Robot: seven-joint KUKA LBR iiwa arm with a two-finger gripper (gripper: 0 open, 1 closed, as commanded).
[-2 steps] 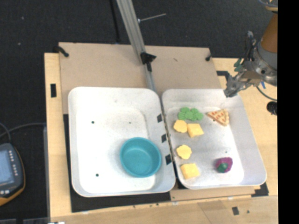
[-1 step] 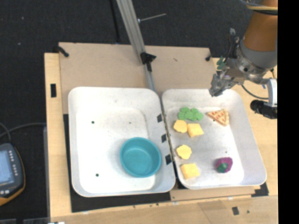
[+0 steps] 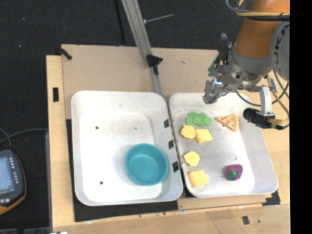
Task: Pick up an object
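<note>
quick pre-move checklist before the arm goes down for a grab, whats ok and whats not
1. Gripper carrying nothing: ok, nothing shows between or under it.
2. Gripper above the right bin: ok, it hangs over the bin's back left corner.
3. Gripper lined up over a target: not ok, the green piece lies nearer the camera than the tip.
4. Target apart from its neighbours: not ok, the green piece touches the yellow pieces beside it.
5. An isolated option available: ok, the purple piece and the pizza slice each lie alone.
6. Fingers ready to close: cannot tell at this size.
</note>
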